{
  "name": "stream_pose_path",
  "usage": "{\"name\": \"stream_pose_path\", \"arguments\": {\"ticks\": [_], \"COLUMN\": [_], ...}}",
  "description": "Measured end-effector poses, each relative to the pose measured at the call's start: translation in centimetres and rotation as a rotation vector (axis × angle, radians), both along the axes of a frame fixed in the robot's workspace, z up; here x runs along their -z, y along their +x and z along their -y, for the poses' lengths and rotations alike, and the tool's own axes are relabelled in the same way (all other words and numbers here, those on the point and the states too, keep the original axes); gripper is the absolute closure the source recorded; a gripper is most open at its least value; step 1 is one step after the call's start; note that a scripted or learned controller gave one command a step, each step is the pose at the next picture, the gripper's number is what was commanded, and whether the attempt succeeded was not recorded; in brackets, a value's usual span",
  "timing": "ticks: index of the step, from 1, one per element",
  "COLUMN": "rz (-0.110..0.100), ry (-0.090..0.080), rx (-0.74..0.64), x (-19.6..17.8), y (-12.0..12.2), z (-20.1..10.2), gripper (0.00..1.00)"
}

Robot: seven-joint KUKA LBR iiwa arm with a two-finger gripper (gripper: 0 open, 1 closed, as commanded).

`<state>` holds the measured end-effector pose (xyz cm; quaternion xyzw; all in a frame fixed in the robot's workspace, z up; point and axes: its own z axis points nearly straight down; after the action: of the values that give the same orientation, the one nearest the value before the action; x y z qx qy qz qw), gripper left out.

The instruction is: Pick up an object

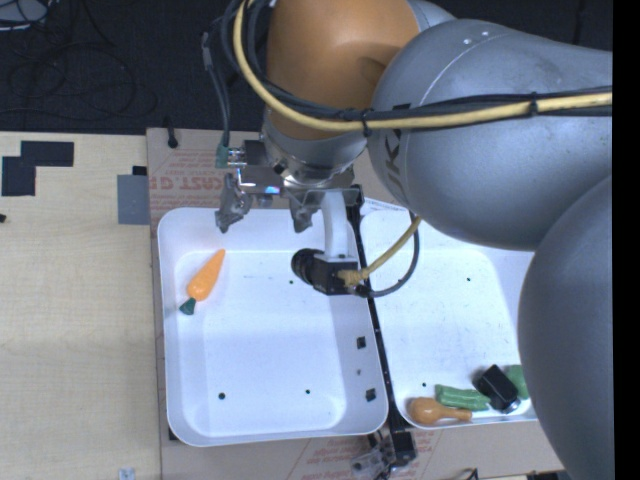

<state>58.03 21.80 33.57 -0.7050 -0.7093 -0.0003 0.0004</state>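
Note:
An orange carrot [205, 276] with a dark green stem end lies in the left bin [260, 388], near its left wall. My gripper [265, 218] hangs over the bin's far edge, up and to the right of the carrot. Its two fingers [229, 213] are spread apart and hold nothing. The right bin [455, 298] holds a green pod [462, 397], a tan pear-like piece [435, 410] and a black block [497, 387] in its near corner.
The big grey arm and its orange band fill the upper right and hide much of the right bin. A black cable loop [318, 271] hangs by the divider between the bins. Cardboard lies under the bins, with pale bench to the left.

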Motion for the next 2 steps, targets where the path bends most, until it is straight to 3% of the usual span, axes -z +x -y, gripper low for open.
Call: {"name": "stream_pose_path", "arguments": {"ticks": [1,2], "rz": [-0.006,0.006], "ry": [-0.004,0.000], "rx": [-0.001,0.001], "x": [-0.7,-6.3], "y": [0.1,6.2], "z": [0.2,-2.8], "gripper": [1.00,1.00]}}
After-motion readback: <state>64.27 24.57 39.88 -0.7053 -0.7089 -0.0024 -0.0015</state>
